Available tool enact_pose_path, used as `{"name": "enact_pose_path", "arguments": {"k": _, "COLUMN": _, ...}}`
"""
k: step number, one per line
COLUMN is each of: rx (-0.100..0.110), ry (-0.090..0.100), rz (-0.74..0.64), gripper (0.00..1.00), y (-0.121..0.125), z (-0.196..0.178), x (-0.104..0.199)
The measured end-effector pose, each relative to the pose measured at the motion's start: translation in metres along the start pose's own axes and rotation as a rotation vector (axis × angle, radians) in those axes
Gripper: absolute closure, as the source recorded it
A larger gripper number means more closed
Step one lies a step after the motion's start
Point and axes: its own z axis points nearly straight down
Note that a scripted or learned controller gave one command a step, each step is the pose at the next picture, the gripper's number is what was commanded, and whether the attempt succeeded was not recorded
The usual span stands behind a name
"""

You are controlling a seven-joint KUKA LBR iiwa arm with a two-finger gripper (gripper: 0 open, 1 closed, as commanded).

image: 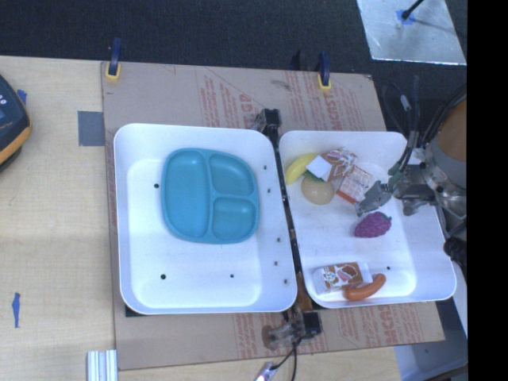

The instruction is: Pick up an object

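I am watching the arm (444,161) reaching in over the right edge of the right bin (425,248), with the claw (379,199) hanging low over the bin's upper middle. I cannot tell from this slanted view whether the claw is released or clenched, and nothing is showing between its tips.

Right bin contents:
- A purple grape bunch (372,225) is lying just below the claw, near the bin's centre; it may be touching the claw tip, but the view is too coarse to confirm.
- A red-and-white packet (353,182) is sitting just left of the claw, toward the top edge.
- A yellow banana (297,168) is lying at the bin's top-left corner, with a white card (319,167) beside it and a pale round fruit (317,190) just below.
- A small printed box (341,276) and an orange sausage (364,289) are lying together along the bottom edge.

Left bin (135,236): a blue divided plate (209,196) is resting in its upper half.

Both bins are sitting on brown cardboard (198,94) on the bench (48,236).
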Motion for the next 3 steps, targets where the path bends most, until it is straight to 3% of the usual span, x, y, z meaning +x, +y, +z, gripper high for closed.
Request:
{"name": "enact_pose_path", "arguments": {"k": 1, "rx": 0.001, "ry": -0.001, "rz": 0.001, "gripper": 0.00, "y": 0.034, "z": 0.147, "x": -0.046}}
{"name": "enact_pose_path", "arguments": {"k": 2, "rx": -0.003, "ry": -0.004, "rz": -0.004, "gripper": 1.00, "y": 0.035, "z": 0.135, "x": -0.048}}
{"name": "enact_pose_path", "arguments": {"k": 3, "rx": -0.002, "ry": 0.000, "rz": -0.002, "gripper": 1.00, "y": 0.060, "z": 0.046, "x": 0.073}}
